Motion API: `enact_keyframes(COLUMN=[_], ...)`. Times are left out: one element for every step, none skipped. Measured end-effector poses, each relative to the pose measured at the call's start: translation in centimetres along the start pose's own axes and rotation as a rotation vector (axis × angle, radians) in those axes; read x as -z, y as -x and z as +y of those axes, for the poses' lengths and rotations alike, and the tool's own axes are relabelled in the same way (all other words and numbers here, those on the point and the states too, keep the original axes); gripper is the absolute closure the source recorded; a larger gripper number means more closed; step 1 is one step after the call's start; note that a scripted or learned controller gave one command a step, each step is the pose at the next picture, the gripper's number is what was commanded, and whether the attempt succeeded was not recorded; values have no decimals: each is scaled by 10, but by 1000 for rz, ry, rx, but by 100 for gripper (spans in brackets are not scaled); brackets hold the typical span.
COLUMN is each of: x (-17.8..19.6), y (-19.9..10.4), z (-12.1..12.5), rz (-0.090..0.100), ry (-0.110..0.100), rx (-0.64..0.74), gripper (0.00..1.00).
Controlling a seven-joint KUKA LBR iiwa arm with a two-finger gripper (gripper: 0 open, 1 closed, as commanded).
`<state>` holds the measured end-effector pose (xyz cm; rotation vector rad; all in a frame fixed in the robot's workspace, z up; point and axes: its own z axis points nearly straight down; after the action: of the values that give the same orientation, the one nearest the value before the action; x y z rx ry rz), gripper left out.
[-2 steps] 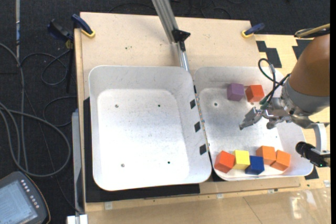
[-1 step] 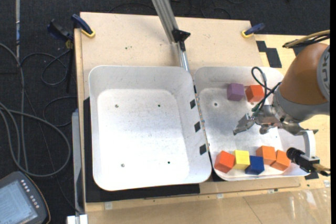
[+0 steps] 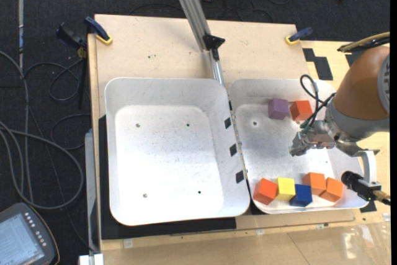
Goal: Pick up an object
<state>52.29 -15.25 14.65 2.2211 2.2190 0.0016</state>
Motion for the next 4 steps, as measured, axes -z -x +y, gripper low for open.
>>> enact_keyframes(x=[55,65,80,73], y=[2,2,-53,-101], z=[-8,-7,0,8], rz=[-1,0,2,2], ry=[4,1,1,-3], rx=[2,2,10,9], gripper=[100,100,100,100])
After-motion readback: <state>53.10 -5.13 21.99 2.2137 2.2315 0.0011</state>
